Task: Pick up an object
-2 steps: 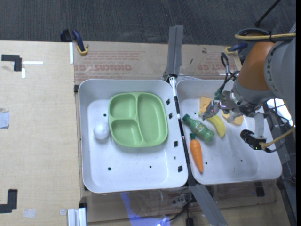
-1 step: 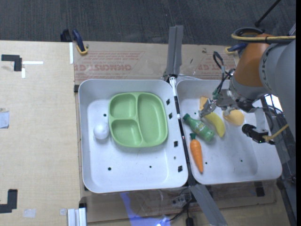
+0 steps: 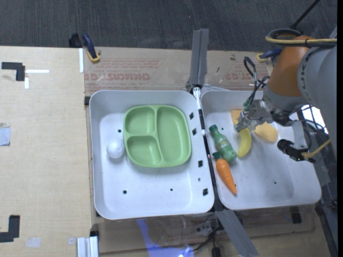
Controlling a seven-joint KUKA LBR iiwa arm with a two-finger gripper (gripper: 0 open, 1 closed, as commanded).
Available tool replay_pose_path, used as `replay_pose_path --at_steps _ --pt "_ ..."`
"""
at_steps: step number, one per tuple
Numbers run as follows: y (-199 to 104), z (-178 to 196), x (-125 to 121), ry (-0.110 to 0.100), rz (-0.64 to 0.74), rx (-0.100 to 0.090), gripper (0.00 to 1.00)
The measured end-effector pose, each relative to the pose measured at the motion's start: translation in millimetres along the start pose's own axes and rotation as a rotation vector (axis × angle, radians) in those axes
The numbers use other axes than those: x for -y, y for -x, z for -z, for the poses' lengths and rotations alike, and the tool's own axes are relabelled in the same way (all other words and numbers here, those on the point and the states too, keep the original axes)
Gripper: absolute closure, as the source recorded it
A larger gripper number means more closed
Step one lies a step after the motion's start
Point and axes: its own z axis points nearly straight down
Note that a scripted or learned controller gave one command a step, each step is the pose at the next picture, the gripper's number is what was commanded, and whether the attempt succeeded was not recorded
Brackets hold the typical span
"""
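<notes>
So the biggest things here are the two white bins: the left bin [image 3: 107, 197] sits well away from the gripper, and the right bin [image 3: 278, 191] is the one the arm [image 3: 300, 68] is hanging over, coming in from the right with its orange band up near the top. The gripper [image 3: 244, 120] is down low in the far part of the right bin, and honestly it's impossible to tell if it's open or closed, too much cable and metal bunched up there. Far off to its left, in the other bin, there's a green divided plate [image 3: 157, 136] with a small white ball [image 3: 115, 149] just beside the plate's far edge. Closer in, a banana [image 3: 244, 143] lies right under the gripper, touching or nearly so. A yellowish lemon-looking thing [image 3: 266, 133] is just to the gripper's right. A green bottle [image 3: 222, 143] lies a little to its left, and an orange carrot [image 3: 226, 175] sits below the bottle, toward the near side.
</notes>
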Motion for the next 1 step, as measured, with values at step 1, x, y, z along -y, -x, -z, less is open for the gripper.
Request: replay_pose_path --at_steps 1 --pt "-34.5 91.3 -43.3 0.000 -0.170 -0.002 1.00"
